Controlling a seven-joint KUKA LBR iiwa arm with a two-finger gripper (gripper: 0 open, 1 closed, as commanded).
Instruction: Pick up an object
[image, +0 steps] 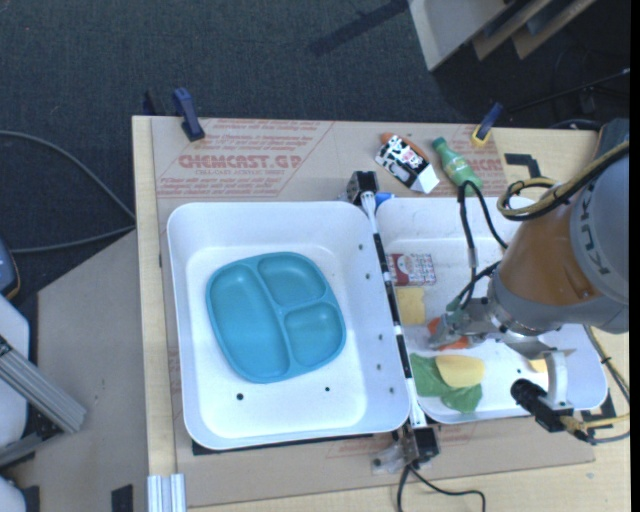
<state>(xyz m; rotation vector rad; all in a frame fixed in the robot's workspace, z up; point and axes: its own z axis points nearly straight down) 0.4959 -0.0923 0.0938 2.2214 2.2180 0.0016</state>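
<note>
Carefully now: my gripper (458, 328) is low in the right bin (590, 385), though I can't tell its opening or whether it holds anything. Just below it lies a yellow piece (460, 371) on a green one (437, 385); I'd centre over that before closing.

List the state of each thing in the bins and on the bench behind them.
Blue divided plate: flat in left bin, compartments bare.
Yellow piece: lying on green piece, right bin.
Red-and-white packet: flat, right bin.
Green bottle: on its side behind the bins.
Pincer: low in right bin.
</note>
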